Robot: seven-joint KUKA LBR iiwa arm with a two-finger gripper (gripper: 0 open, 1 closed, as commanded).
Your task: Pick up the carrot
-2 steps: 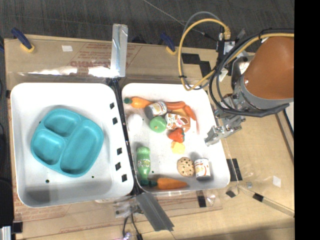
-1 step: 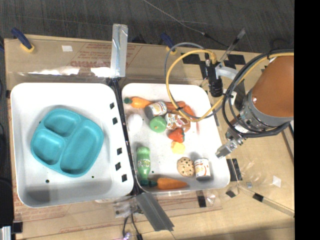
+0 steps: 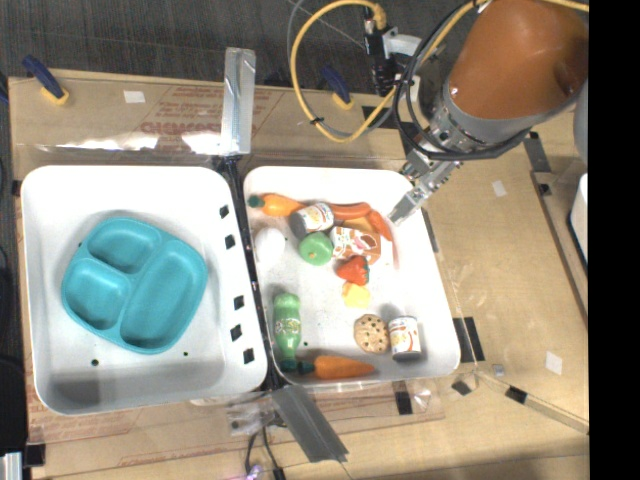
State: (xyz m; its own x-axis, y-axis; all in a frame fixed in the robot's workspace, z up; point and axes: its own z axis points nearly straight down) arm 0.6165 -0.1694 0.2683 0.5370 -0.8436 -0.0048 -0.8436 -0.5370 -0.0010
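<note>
Cardboard-lined bench (image 3: 500,268) bearing two white bins. Carrot (image 3: 340,368) lying at 6 o'clock of right bin (image 3: 440,298), beside green bottle (image 3: 286,321). Second carrot (image 3: 278,205) at 11 o'clock. Gripper (image 3: 408,205) poised at 1 o'clock rim; grip state could not be determined. Teal tray (image 3: 135,283) in left bin (image 3: 60,193).

Two shallow white bins sit side by side on the bench. The left bin (image 3: 40,268) holds a teal divided plate (image 3: 135,283) with three compartments. The right bin (image 3: 440,298) holds a scatter of toy food: a small can (image 3: 314,218) near the back, a green apple (image 3: 317,249) just in front of it, a white egg (image 3: 270,244) by the left wall, a green bottle (image 3: 286,323), a cookie (image 3: 371,334) and a second small can (image 3: 404,337) just beside it.
</note>
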